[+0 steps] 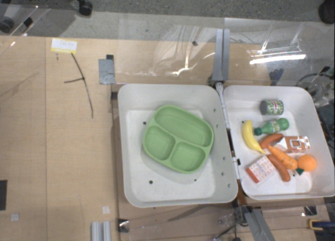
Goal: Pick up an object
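Toys crowded the right bin (pixel 309 99) while the left bin (pixel 131 182) held a green tray (pixel 178 139) with three compartments, all bare. In the right bin lay a can (pixel 271 107), a green bottle (pixel 272 126), a banana (pixel 250 136), a carrot (pixel 282 157), an orange (pixel 306 163) and two small cartons (pixel 261 169). The can, apart from the rest, looked the easiest pick; a straight descent over it would likely avoid the touching pile. The state of the jaws could not be told.
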Available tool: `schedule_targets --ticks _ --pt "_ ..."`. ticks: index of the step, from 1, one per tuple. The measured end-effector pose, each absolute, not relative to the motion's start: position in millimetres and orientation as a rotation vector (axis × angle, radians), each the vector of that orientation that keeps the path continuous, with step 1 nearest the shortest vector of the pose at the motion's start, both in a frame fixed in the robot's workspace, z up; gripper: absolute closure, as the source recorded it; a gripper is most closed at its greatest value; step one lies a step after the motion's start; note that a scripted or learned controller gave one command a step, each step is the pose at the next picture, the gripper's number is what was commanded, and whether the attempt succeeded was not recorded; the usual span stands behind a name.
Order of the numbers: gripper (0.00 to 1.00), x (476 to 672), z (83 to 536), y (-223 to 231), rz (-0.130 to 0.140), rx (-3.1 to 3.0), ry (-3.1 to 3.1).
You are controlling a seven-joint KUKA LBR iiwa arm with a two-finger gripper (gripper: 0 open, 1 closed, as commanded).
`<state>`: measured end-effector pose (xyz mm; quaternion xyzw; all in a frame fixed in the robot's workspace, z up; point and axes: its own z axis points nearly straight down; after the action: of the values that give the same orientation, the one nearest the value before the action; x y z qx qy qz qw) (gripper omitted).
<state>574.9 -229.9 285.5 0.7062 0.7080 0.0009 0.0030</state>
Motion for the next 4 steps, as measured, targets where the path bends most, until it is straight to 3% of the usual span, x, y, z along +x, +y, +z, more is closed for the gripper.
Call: schedule_targets --ticks 1,2,3,4 --pt "0.00 579.9 147.4 -204.8 0.001 2.132 2.304" --pt "0.00 575.4 98.9 -137.5 0.006 1.974 2.435" --pt "0.00 534.3 156.7 -177.8 0.004 2.443 1.968" --pt "0.00 546.8 104.2 -136.7 0.032 2.431 1.952"
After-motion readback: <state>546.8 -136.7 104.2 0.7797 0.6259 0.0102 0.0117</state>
